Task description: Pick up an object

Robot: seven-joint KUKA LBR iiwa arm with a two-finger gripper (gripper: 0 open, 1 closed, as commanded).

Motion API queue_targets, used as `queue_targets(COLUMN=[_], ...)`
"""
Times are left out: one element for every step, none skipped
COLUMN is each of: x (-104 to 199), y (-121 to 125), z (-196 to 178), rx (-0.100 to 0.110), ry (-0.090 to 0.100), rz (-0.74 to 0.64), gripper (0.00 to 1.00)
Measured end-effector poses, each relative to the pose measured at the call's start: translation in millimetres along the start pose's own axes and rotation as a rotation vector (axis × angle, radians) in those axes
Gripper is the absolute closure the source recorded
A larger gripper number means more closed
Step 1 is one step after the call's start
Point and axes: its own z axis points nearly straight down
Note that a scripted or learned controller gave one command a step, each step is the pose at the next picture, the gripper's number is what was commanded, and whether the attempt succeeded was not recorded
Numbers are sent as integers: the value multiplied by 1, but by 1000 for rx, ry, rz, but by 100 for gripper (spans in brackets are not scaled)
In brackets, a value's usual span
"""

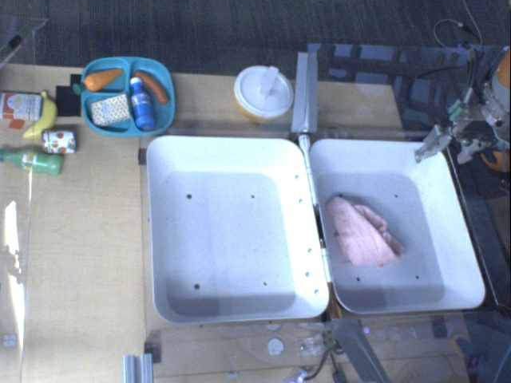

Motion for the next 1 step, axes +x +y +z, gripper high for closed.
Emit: queue_targets(x=[39], y=[-55], z=[91], rx=[3], ry=[1], rz=[-67], gripper=[0])
